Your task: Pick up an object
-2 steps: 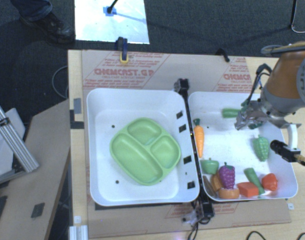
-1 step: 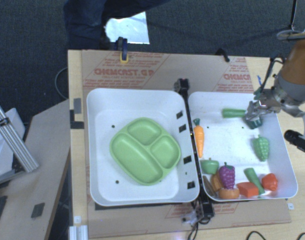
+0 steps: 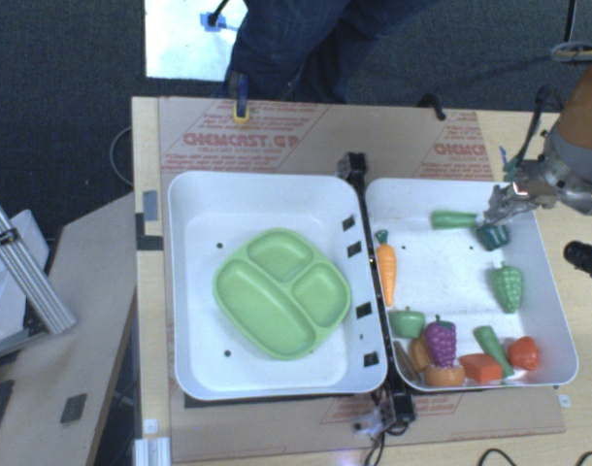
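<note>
The right bin (image 3: 442, 265) holds several toy foods. A long green vegetable (image 3: 453, 219) lies near its far side. An orange carrot (image 3: 385, 268) lies along its left wall. A green bumpy piece (image 3: 508, 287) sits toward the right wall. A purple grape bunch (image 3: 440, 340), a green pepper (image 3: 407, 321), a red tomato (image 3: 524, 353) and other pieces crowd the near edge. My gripper (image 3: 497, 223) hangs over the far right part of this bin, just right of the long green vegetable, with a dark teal shape (image 3: 493, 236) at its tip.
The left bin (image 3: 199, 221) carries a light green divided plate (image 3: 281, 292). A black divider (image 3: 366, 260) runs between the bins. Cardboard lies under both. A person in dark clothes stands beyond the bench.
</note>
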